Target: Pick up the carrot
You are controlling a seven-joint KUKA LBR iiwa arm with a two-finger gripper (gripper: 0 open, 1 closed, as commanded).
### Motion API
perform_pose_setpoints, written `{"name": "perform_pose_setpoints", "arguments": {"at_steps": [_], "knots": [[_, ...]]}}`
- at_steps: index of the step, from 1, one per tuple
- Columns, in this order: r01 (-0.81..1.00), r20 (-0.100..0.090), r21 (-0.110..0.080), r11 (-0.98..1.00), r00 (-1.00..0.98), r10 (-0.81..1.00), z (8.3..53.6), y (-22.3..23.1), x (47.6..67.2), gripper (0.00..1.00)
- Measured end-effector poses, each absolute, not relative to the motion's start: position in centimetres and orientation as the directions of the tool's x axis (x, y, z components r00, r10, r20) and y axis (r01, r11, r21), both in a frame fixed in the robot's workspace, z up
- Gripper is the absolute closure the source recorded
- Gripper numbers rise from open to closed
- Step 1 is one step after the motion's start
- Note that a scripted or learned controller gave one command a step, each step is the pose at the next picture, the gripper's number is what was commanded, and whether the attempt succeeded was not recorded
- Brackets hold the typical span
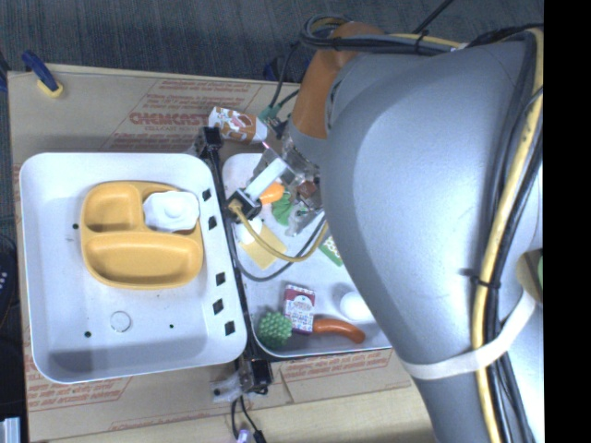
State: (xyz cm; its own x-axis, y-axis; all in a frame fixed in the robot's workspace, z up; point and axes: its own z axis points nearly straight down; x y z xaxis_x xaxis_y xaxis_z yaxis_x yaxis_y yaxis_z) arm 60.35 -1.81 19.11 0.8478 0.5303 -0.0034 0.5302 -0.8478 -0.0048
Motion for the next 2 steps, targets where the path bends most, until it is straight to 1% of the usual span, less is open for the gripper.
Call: {"name": "perform_pose_setpoints", "arguments": {"at_steps": [1,2], "knots": [[0.466,-0.003,-0.005,-0.885,0.885,0.466,19.1,-4.2,64.2,0.00],[0.461,-0.004,-0.006,-0.887,0.887,0.461,9.1,-9.7,61.6,0.00]]}}
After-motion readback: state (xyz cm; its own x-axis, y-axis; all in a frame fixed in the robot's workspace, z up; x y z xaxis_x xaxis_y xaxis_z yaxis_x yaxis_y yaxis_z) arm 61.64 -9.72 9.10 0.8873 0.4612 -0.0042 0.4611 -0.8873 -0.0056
